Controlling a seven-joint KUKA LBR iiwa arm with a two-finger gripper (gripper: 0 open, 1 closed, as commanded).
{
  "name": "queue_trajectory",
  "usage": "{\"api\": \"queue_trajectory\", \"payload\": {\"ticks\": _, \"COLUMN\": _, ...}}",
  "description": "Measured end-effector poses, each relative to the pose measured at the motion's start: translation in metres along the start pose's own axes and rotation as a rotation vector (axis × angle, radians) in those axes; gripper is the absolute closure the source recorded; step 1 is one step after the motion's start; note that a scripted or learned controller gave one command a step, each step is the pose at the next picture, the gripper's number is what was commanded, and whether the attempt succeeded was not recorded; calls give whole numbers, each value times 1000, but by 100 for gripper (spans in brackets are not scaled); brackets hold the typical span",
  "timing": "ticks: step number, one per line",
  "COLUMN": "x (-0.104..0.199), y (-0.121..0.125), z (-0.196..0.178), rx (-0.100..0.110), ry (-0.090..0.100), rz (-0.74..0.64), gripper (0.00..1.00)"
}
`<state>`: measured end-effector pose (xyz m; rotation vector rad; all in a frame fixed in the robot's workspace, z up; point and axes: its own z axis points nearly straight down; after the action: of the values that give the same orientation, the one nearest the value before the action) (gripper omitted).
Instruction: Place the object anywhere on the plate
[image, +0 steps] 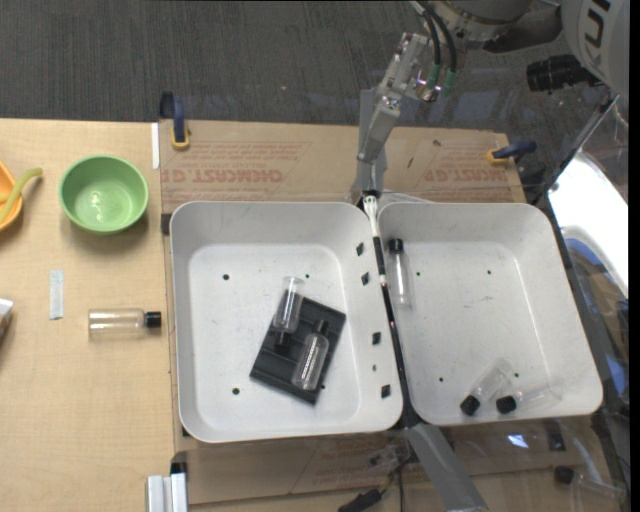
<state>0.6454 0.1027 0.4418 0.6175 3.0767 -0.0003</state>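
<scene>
Two vials (301, 335) already lie on the black plate (272, 365); the gripper (370, 185) hovers far, grip unreadable.

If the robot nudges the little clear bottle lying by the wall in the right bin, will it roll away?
Probably. The clear bottle looks round and lies on its side on the smooth floor of the right bin, so a sideways nudge would likely roll it. It looks empty, so probably light. Its see-through surface may be slippery for the gripper.
</scene>
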Motion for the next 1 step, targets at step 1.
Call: {"api": "queue_trajectory", "payload": {"ticks": 1, "x": 0, "y": 0, "z": 0, "rx": 0, "ry": 0, "rz": 0, "gripper": 0}}
